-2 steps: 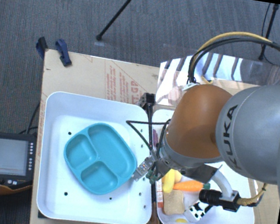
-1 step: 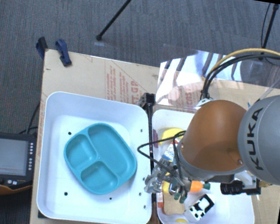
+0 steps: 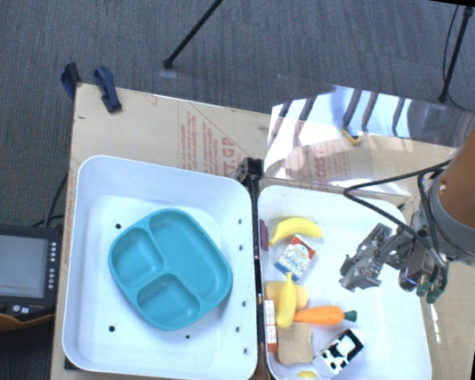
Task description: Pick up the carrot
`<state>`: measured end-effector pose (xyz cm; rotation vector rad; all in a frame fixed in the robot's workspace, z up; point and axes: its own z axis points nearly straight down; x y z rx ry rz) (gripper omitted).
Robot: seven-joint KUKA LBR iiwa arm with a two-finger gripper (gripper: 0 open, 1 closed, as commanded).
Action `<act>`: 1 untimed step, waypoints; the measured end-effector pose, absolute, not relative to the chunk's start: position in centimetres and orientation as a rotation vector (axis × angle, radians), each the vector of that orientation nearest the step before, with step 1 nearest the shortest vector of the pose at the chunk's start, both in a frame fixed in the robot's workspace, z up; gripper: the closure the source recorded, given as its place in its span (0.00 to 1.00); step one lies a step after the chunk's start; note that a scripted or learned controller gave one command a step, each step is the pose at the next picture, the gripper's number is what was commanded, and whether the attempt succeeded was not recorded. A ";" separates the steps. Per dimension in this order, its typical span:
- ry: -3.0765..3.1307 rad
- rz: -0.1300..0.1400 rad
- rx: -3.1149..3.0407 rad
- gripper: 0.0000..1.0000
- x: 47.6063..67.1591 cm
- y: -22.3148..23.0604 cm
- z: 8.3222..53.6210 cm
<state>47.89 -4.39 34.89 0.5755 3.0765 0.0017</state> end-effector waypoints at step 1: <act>3.086 0.001 0.574 0.00 47.8 -4.3 34.5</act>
